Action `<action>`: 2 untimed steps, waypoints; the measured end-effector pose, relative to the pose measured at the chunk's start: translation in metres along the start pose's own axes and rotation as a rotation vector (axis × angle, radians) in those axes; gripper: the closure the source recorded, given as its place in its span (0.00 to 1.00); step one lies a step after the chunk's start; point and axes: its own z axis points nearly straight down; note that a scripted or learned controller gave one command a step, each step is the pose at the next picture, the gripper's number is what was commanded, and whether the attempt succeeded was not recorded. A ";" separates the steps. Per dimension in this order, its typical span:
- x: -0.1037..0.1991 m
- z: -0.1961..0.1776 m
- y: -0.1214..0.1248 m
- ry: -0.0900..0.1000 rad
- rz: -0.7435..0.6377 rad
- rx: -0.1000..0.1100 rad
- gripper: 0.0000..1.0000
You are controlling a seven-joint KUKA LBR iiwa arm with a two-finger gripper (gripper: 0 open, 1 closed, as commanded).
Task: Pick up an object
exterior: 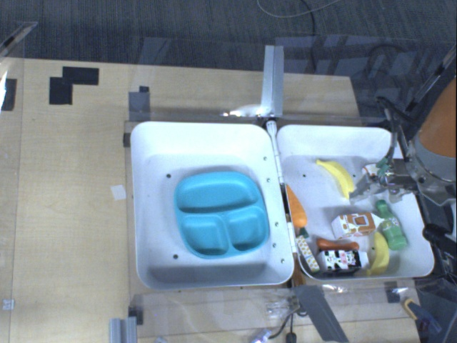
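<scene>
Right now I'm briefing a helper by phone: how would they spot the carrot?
Find the right white bin. Along its left wall, beside the divider, lies the carrot: a slim orange cone, unlike the yellow bananas and boxy cartons nearby.

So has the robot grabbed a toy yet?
Not yet, as far as the picture shows. Done: the arm has reached into the right bin, and its gripper sits near the upper banana. In hand: nothing visible between the fingers. Left: closing on a toy and lifting it out. The carrot, milk carton and green bottle lie in the bin.
</scene>
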 end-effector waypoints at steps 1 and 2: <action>0.000 0.127 0.081 -0.001 -0.010 -0.004 0.00; -0.031 0.131 0.139 0.005 0.006 -0.011 0.00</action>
